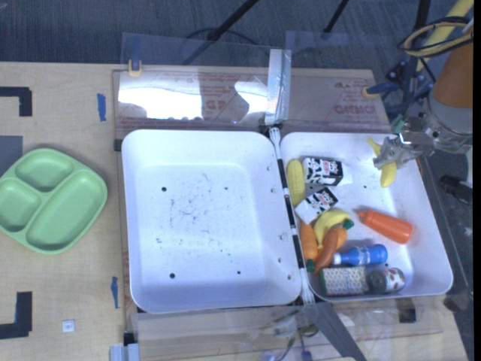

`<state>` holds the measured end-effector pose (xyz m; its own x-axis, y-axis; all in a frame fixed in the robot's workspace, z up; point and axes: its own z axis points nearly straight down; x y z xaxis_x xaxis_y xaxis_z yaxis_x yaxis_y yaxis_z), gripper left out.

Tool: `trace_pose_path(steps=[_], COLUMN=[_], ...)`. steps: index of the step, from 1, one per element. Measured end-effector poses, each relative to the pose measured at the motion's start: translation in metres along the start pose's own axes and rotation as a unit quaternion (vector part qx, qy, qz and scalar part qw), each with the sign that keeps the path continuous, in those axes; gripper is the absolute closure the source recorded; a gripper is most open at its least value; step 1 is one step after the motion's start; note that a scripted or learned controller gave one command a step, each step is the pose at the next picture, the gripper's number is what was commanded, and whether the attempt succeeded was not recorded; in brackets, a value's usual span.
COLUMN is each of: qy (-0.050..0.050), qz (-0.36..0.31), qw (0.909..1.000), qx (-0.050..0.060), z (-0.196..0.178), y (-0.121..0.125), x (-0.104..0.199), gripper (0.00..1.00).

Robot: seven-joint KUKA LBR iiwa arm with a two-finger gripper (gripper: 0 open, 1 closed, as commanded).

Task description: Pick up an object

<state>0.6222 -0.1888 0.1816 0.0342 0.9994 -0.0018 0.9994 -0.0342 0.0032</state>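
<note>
My gripper [393,152] hangs over the far right corner of the right bin [434,239]. Directly under and around it lies a yellow banana-like piece [387,173], and I cannot see whether the two touch. Elsewhere in this bin are a yellow corn cob [295,183], two black-and-white cartons [323,170] [321,200], a small banana [331,220], orange carrots [328,248], an orange bottle shape [385,226], a blue bottle [361,256], a patterned can [342,280] and a dark bottle [387,279].
The left bin [203,209] has only faint blue marks on its floor. A green divided plate [49,199] rests on the wooden bench to the far left. Clear plastic panels [195,96] stand behind both bins. Cables and a stand crowd the upper right.
</note>
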Motion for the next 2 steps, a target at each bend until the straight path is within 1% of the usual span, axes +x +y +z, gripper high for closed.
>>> trace_pose_path(steps=[1,2], qy=[0.001,0.001], qz=[-0.012,-0.100], qw=[0.9999,0.9949], qx=[0.002,0.002], z=[0.042,0.002], y=[0.019,-0.001], x=[0.047,0.092], gripper=[1.00,1.00])
